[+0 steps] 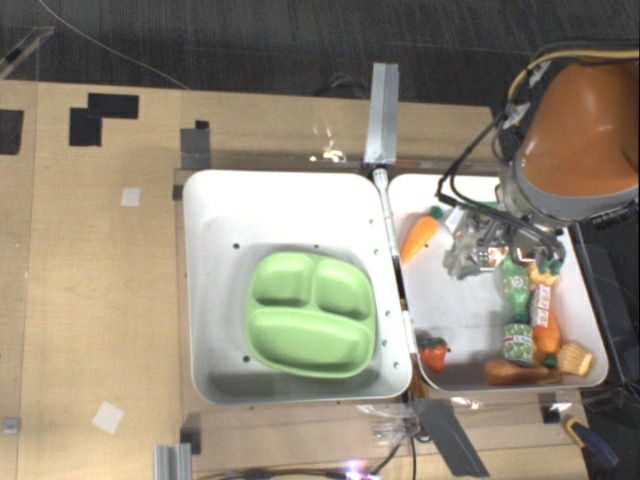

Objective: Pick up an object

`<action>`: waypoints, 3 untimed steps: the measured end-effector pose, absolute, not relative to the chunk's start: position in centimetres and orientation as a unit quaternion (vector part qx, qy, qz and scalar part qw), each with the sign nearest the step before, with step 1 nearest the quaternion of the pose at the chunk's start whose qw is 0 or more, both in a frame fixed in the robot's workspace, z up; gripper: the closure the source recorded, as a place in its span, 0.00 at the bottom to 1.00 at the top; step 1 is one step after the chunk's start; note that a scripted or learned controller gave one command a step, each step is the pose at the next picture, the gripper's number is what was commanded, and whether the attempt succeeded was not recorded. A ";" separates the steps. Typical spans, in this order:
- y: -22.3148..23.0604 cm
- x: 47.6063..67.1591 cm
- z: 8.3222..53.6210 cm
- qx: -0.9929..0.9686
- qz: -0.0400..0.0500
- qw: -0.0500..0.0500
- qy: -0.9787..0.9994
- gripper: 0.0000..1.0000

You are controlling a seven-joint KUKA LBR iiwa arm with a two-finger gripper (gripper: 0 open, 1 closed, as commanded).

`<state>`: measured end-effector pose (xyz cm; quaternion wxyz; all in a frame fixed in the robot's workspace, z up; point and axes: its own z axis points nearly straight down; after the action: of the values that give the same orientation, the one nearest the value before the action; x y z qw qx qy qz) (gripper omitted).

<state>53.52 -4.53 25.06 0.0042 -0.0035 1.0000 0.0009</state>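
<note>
Arm (580, 138): broad orange band over grey housing. Black cables loop alongside. Gripper (478, 253): bare silver metal.

two bins side by side on the desk

in the left bin (210, 268): a divided tray (311, 313), middle. in the right bin (440, 298): a carrot (419, 238) far left, a tomato (433, 353) near left, a bottle (517, 313) at right, a cone (573, 359) in the near right corner.

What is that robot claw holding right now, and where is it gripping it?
It cannot be told. The gripper hangs over the right bin, between the toy carrot and the green bottle, and nothing is visible between its fingers.
</note>
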 end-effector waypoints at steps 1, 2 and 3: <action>-0.6 60.3 26.2 0.002 0.001 0.005 1.000 1.00; -0.6 60.6 27.5 0.002 0.001 0.011 1.000 1.00; -0.5 60.8 28.8 0.001 0.002 0.017 1.000 1.00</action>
<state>60.78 -0.51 28.82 0.0166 0.0012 0.9999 0.0020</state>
